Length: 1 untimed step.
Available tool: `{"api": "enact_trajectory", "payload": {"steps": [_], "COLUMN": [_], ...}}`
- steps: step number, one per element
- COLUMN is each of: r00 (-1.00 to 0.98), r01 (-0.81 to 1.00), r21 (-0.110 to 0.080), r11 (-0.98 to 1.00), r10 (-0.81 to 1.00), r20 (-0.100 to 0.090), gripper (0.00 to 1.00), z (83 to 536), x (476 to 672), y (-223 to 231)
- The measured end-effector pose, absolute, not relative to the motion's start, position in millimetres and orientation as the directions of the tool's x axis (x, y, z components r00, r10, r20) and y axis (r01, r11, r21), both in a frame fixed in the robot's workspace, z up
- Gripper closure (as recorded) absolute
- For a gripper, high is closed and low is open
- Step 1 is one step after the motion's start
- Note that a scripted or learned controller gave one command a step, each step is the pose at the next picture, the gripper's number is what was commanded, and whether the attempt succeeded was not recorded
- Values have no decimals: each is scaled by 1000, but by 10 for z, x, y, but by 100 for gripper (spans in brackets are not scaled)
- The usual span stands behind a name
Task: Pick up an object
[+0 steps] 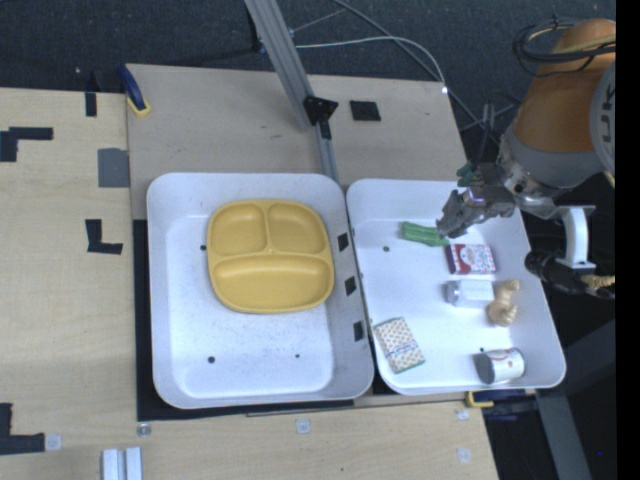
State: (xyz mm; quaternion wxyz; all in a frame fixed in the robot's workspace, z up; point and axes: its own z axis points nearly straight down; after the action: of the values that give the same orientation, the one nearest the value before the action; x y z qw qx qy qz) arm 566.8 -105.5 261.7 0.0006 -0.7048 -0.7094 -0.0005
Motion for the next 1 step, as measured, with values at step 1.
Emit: {"api": "enact_trajectory", "payload": {"steps": [1], "r00": [-7], "r01": [1000], "r21": [-2], "r11": [7], "r10": [1000], "r20": [2], "gripper": [100], "z": [2581], "x": [5584], "y": [-472]}}
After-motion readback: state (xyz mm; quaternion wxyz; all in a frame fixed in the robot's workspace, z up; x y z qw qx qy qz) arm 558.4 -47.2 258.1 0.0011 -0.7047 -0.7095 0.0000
